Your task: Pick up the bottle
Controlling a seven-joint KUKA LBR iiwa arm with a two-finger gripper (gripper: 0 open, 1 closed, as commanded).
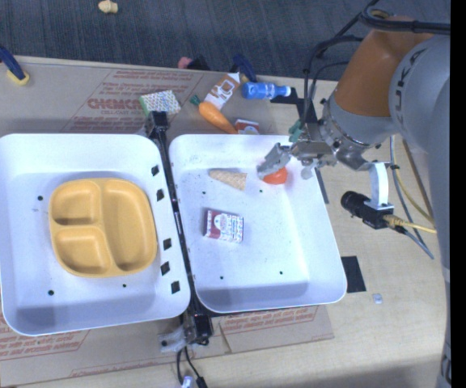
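My gripper (275, 166) hangs over the right bin (318, 241) above a red piece (276, 177), jaws unreadable, so I'd steer it farther out to the blue bottle (264, 91) lying beyond the rim.

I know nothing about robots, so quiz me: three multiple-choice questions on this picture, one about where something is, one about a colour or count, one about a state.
1. Where is the blue bottle?
A. In the left bin
B. On the bench behind the right bin
C. On the yellow tray

2. What colour is the divided tray in the left bin?
A. Yellow
B. Green
C. Black

3. How does the red and white carton sit in the right bin?
A. Standing upright
B. Leaning on the wall
C. Lying flat on the bin floor

Answers: B, the bottle lies outside the bins, past the right bin's far rim. A, the tray is plain yellow. C, its broad face points up at the camera.
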